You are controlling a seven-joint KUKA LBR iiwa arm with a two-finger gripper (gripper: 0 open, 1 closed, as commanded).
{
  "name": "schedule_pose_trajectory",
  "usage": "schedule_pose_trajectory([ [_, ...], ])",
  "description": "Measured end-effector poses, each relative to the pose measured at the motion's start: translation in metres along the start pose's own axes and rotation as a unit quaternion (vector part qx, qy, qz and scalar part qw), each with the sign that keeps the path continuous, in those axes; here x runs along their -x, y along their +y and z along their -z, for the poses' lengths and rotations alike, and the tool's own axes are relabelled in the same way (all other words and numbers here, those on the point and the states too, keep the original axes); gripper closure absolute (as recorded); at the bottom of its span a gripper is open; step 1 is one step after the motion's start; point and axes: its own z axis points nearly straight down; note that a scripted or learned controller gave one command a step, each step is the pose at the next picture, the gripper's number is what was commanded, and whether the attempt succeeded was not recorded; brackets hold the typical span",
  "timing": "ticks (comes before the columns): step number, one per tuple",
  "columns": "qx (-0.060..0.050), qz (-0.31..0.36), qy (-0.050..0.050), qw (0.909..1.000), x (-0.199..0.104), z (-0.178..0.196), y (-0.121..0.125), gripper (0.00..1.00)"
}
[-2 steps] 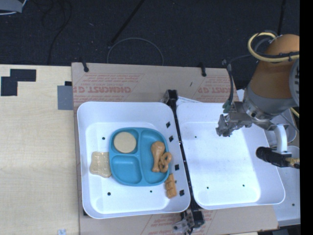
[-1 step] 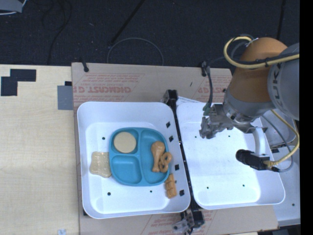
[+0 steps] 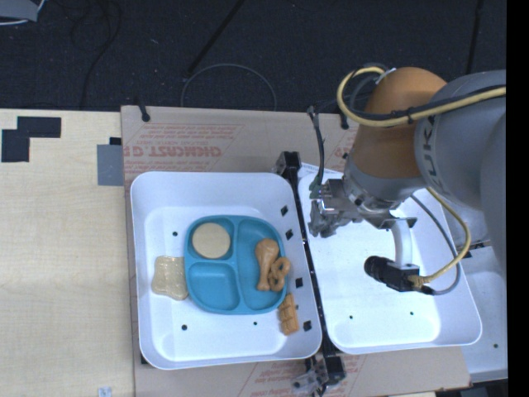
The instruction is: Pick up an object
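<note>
My end effector (image 3: 326, 213) hangs over the right bin (image 3: 397, 321), grip state I cannot tell; the food sits beside on the blue tray (image 3: 216, 292).

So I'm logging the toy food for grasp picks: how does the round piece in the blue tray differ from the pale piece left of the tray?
The round piece is a smooth flat disc; the pale piece is blocky with uneven edges. The round piece lies in an upper compartment of the blue tray; the pale piece lies on the left bin floor, against the tray's left rim. Both are light tan.
</note>
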Motion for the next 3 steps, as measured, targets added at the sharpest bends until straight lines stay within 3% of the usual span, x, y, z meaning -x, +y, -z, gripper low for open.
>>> schedule_pose_trajectory([
  [2, 0.001, 0.0, 0.0, 1.0, -0.096, 0.003, 0.017, 1.0],
  [3, 0.0, 0.0, -0.001, 1.0, -0.096, 0.003, 0.016, 0.0],
])
